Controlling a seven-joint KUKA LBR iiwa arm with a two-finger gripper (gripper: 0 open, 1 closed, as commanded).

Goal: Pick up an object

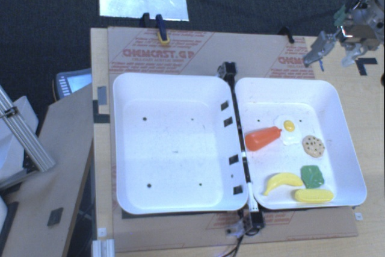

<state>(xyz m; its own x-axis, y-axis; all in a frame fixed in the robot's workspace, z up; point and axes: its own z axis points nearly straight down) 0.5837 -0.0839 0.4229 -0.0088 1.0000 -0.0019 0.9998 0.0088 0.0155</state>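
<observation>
**Above the right bin's far corner, nothing picked yet**

Over the table's far right corner, in the camera view, the end effector [334,52] hangs beyond the back rim of the right bin [337,93], well apart from everything inside it. Its two grey fingers look spread, one slanting down to the left and the other to the right, with nothing between them.

Candidates for the pick all lie in the right bin: an orange carrot [262,138] near the divider, a fried egg [289,127] just beside its tip, a round cookie [313,145] to the right of the egg, then a yellow banana [283,181], a green piece [312,176] and a yellow corn cob [313,195] grouped near the front rim. The left bin [174,141] holds no items.

Risks, as I judge them: the egg and cookie lie flat and may slip out from under closing fingers; the green piece, banana and corn sit so near each other that a descent there could nudge a neighbour or catch two; items by the rim leave little room for a finger beside the wall.

As for the arm's pose, the wrist enters from the upper right and is raised, with the fingers pointing down and leftward toward the bin
</observation>
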